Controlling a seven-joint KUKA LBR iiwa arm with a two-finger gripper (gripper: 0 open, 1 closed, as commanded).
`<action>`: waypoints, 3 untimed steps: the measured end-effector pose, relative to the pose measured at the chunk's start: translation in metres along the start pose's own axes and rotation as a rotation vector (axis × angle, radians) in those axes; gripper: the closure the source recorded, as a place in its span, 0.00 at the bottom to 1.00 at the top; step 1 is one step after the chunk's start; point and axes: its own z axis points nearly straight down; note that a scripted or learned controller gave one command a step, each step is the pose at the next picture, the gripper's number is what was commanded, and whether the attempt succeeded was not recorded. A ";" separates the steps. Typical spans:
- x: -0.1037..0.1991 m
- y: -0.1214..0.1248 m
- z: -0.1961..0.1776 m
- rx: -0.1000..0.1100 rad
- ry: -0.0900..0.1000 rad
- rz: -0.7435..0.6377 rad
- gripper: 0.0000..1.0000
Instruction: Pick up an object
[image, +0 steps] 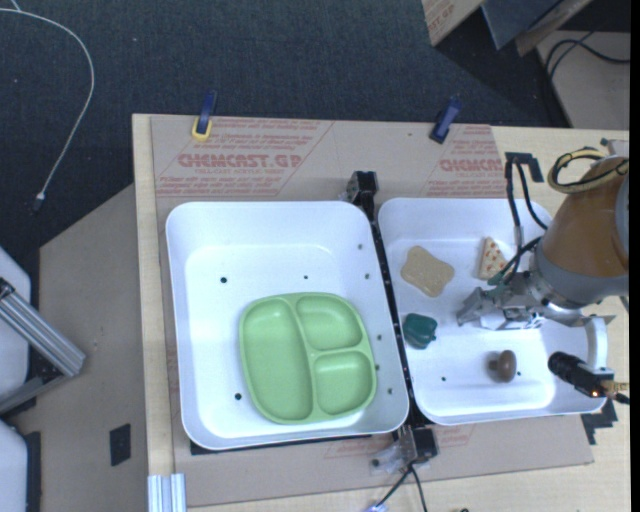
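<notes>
Starting at the near edge of the right bin (430, 405), you have a small brown rounded object (503, 365) lying on the bin floor, apart from everything else, and it looks like the easiest target. Just beyond it the gripper (478, 307) hangs low over the middle of the bin, its fingers pointing toward the divider; they appear slightly parted with nothing between them, so treat it as holding nothing. To its left, against the divider, sits a dark teal lump (419, 329), too close to the wall for a clean closing. Farther back lies a tan, bread-shaped piece (427, 270), flat and broad, and by the arm a pale wedge with speckles (491, 257), partly crowded by cables. You would do best to centre over the brown piece, descend straight, and close only once both fingers flank it. The green divided plate (305, 356) sits in the left bin (200, 300).
</notes>
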 end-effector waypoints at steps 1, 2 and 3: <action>-0.002 0.002 -0.013 -0.008 -0.007 0.002 1.00; 0.002 -0.005 -0.068 0.010 0.007 -0.003 1.00; -0.003 -0.005 -0.127 0.012 0.007 -0.003 1.00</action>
